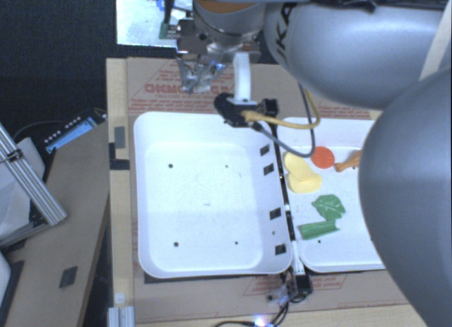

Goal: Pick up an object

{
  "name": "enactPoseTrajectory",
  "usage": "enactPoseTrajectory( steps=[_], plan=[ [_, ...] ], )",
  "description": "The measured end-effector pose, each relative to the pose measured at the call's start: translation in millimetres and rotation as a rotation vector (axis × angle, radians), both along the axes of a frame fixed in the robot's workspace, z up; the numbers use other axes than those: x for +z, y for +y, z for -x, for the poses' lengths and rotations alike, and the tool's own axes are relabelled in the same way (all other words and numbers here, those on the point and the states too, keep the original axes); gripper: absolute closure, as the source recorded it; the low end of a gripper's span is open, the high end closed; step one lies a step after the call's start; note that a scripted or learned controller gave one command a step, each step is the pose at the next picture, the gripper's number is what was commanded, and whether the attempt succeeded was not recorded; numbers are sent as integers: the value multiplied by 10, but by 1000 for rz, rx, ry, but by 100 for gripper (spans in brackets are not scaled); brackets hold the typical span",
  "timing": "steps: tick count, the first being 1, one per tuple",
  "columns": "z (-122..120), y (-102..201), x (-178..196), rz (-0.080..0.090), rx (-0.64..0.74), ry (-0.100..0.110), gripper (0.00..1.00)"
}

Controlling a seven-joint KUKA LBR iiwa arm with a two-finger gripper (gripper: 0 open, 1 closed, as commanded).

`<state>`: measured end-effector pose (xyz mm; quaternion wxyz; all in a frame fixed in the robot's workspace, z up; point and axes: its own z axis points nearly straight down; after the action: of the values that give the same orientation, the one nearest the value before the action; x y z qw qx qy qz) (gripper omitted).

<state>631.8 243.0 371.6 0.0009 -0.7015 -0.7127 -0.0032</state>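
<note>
The pincer is seen above the cardboard behind the left bin; its opening cannot be told. Red lettering is unreadable.

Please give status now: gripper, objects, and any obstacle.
Gripper above the bench's far edge, beyond the left bin. Yellow piece, orange ball, green piece lie in right bin. Arm overhangs right bin.

Heads up, the arm covers the right bin's far right side — you can't see what's under it. The tan object pokes out half hidden. The gripper looks blurry — finger state's unreadable.
</note>
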Motion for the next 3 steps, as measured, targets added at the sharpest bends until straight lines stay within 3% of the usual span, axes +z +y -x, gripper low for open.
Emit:
enactPoseTrajectory(
  steps=[1,2,3],
  plan=[
    [26,-866,115,7,-21,1,100],
    [-201,-2004,140,9,-25,0,100],
    [-56,-1177,401,3,-5,-1,100]
  ],
)
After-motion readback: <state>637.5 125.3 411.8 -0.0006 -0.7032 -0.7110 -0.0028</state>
